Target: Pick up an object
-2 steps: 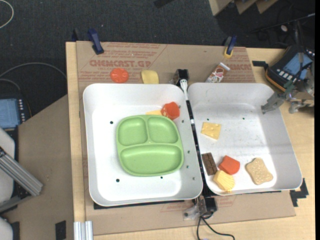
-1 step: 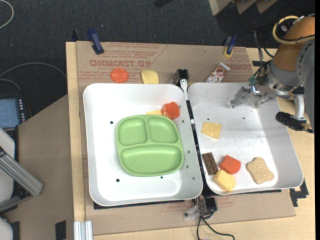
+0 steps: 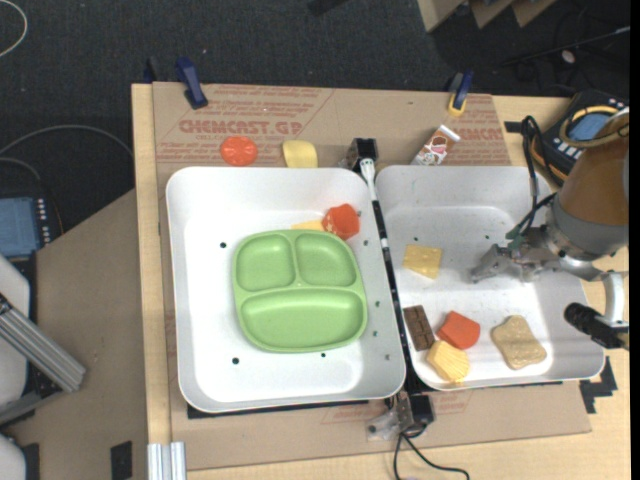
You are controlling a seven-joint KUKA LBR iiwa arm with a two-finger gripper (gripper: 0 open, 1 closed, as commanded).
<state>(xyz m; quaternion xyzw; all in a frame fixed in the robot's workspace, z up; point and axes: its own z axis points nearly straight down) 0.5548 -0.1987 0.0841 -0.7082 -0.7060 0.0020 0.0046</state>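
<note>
camera view, looking down at a slant: the pincer [image 3: 490,264] sits low in the right bin [image 3: 470,193], roughly in the middle of it, coming in from the right on the grey arm [image 3: 590,203] with the orange band. can't tell if it's apart or together from here, it's just a dark grey blur at that size, and nothing shows between its tips.

candidates are all in that right bin. closest is the pale yellow cheese wedge [image 3: 423,260], just to the left of the pincer and apart from it. toward the near edge there's a brown chocolate bar [image 3: 418,327] lying against the left wall, an orange-red block [image 3: 459,329] touching a yellow piece [image 3: 449,364], and a tan cracker-looking piece [image 3: 518,341] off on its own.

my guess is these are toy foods, so light and stiff, probably smooth plastic and a bit slippery. i'd go for the cheese wedge: it has free space all round. take it across the two flat sides, not the slanted face, or it'll likely squirt out. the chocolate bar is too snug to the wall for a clean grab.

left bin [image 3: 200,368] holds a green divided plate [image 3: 298,290] with an orange-red piece [image 3: 342,220] just beside its far rim. a few bits sit on the cardboard tabletop [image 3: 330,113] behind the bins.
</note>
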